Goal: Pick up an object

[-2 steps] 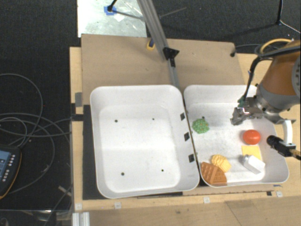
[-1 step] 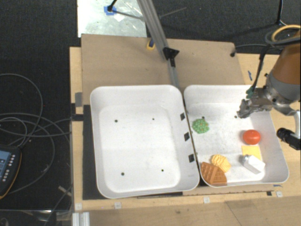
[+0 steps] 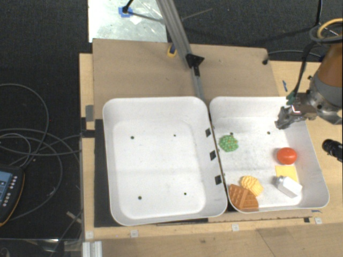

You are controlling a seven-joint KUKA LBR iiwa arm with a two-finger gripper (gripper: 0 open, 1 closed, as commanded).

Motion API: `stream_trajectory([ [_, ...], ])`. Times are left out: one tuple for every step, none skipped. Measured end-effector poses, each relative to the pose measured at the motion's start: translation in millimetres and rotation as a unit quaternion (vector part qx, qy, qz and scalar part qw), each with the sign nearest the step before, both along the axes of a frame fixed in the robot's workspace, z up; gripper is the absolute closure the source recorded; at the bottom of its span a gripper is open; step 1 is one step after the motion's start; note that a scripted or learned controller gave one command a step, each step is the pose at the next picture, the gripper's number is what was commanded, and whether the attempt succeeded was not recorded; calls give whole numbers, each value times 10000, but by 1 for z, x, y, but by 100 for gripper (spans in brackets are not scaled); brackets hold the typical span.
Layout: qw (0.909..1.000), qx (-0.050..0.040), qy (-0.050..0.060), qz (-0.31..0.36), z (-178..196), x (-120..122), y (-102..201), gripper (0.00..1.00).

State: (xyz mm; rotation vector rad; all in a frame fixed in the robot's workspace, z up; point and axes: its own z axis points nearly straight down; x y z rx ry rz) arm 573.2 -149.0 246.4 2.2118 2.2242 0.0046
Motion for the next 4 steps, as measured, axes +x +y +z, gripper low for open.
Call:
stream_trajectory([
  [10000, 15, 18, 25, 0, 7, 54, 100],
  [10000, 16, 10, 31, 4, 18, 111, 100],
  [10000, 16, 16, 24, -5, 29, 160, 100],
  [10000, 20, 4, 25, 1, 56, 212, 100],
])
